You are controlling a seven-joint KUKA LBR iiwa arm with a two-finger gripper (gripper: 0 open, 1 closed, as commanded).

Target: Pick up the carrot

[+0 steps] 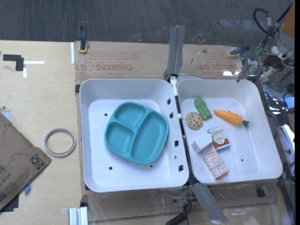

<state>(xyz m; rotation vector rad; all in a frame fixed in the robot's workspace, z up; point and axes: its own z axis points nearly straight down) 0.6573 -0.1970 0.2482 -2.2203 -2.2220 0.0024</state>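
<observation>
An orange carrot (pixel 228 116) with a small green top lies in the right bin (pixel 262 139), in its far half, pointing left and slightly away. My gripper (pixel 249 72) hangs over the bin's far right corner, up and to the right of the carrot and well apart from it. Nothing shows in its grasp.
Near the carrot lie a green vegetable (pixel 203 108), a cookie (pixel 194 121), a white block (pixel 202 145) and two red-and-white cartons (pixel 219 138) (pixel 215 165). The left bin (pixel 93 125) holds a teal divided plate (pixel 137 132). A tape ring (pixel 60 141) and cardboard (pixel 16 165) lie at the left.
</observation>
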